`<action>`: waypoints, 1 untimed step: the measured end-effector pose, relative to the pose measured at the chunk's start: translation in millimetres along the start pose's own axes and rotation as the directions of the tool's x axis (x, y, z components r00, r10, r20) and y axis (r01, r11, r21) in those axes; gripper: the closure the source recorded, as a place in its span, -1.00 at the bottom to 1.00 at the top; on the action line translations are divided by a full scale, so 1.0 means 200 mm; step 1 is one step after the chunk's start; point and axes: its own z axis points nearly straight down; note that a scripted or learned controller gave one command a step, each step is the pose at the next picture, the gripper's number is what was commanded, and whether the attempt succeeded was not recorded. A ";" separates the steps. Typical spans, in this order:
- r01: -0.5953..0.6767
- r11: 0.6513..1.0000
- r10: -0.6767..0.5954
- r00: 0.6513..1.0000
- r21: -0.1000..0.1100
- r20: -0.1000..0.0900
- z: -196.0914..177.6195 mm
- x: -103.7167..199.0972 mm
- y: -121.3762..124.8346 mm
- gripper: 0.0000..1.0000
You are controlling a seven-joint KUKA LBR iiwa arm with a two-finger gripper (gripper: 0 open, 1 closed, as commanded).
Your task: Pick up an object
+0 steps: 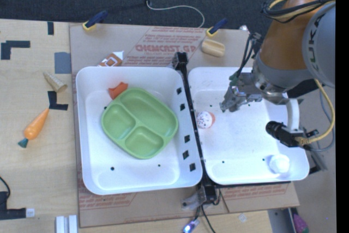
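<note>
1. The KUKA arm reaches in over the right bin, its gripper hanging above the bin's upper half.
2. Whether the jaws stand wide or narrow cannot be told from this slant; nothing shows between them.
3. A small white ball with red spots lies in the right bin near its left wall, just below and left of the gripper, apart from it.
4. A small white cap-like object sits in the right bin's lower right corner.
5. Left of the right bin, the second bin holds a green divided plate, with an orange piece touching the plate's upper left edge.
</note>
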 end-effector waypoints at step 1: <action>0.003 1.000 -0.003 1.000 0.010 -0.002 0.20 0.17 -0.07 1.00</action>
